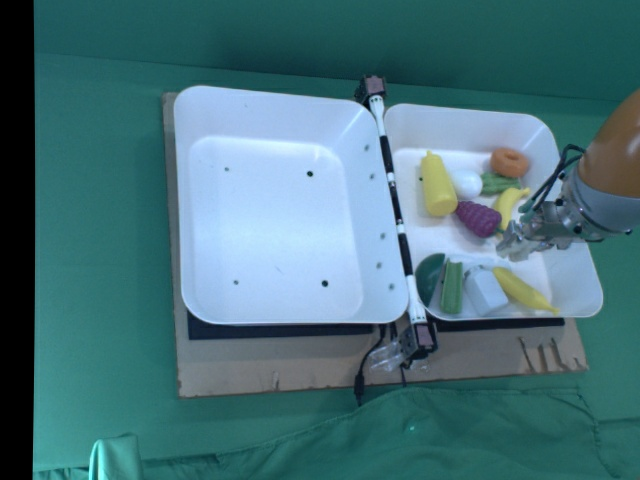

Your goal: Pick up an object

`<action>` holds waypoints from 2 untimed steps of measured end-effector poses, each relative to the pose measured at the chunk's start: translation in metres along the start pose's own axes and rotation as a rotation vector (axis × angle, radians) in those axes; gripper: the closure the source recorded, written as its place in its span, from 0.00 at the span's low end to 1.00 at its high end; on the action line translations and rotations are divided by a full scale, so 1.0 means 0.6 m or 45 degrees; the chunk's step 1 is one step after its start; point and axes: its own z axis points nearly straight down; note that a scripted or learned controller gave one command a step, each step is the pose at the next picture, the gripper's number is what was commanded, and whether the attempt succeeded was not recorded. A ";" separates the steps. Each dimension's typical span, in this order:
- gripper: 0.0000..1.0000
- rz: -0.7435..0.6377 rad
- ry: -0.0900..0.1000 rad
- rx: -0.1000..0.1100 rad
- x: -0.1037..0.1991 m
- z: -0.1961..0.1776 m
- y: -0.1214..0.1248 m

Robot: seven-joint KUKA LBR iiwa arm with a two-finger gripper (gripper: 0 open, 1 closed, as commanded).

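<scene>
Where toys crowd the right bin, gripper near its right rim, finger state unclear.

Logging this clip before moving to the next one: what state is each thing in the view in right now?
left bin: flat on the bench
right bin: holds the toy food
yellow bottle: lying down
orange ring: lying flat
purple piece: lying loose, untouched
white block: resting by the near wall
gripper: low over the right bin, nothing seen held
</scene>
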 end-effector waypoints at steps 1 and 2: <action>1.00 -0.021 0.012 0.005 0.090 -0.125 0.102; 1.00 -0.018 0.012 0.005 0.135 -0.232 0.195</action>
